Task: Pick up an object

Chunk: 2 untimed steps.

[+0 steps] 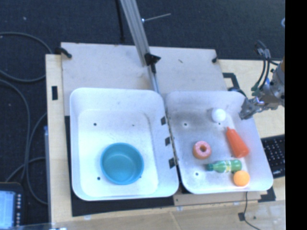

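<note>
The orange ball [241,178] lies nearest, at the front corner of the right bin [192,104], with a green bottle [224,166] just beside it, lying on its side, long axis across the bin. Beyond the bottle sits a pink ring doughnut [202,150]. A tapered orange carrot [237,142] points its narrow end toward a small white ball [218,114]. My gripper [249,108] hangs over the bin's far right edge; whether it is open I cannot tell. A smooth blue bowl [122,163] stands in the left bin [86,104].
</note>
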### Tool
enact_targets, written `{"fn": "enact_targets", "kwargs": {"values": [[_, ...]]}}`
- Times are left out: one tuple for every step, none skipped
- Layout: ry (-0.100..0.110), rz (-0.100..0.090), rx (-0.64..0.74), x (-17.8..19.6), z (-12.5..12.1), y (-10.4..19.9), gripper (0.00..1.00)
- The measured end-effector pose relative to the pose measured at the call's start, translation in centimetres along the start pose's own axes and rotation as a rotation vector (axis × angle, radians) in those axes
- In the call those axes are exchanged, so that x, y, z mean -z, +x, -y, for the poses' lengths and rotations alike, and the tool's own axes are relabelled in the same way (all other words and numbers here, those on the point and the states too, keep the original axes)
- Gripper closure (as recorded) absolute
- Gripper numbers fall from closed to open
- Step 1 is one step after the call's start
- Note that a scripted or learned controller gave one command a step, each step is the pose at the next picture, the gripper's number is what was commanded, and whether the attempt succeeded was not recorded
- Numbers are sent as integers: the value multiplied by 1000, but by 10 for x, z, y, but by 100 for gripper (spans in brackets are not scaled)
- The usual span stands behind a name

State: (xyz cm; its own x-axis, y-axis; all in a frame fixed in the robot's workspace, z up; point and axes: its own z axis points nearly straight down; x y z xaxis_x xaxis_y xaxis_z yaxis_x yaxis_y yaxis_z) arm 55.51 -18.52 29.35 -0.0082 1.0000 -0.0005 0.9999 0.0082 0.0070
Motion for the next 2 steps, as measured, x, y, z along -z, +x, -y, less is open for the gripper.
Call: {"fn": "enact_targets", "kwargs": {"values": [[6,-3,1,2,1,51,100],[8,-1,-1,-14,-4,110,100]]}}
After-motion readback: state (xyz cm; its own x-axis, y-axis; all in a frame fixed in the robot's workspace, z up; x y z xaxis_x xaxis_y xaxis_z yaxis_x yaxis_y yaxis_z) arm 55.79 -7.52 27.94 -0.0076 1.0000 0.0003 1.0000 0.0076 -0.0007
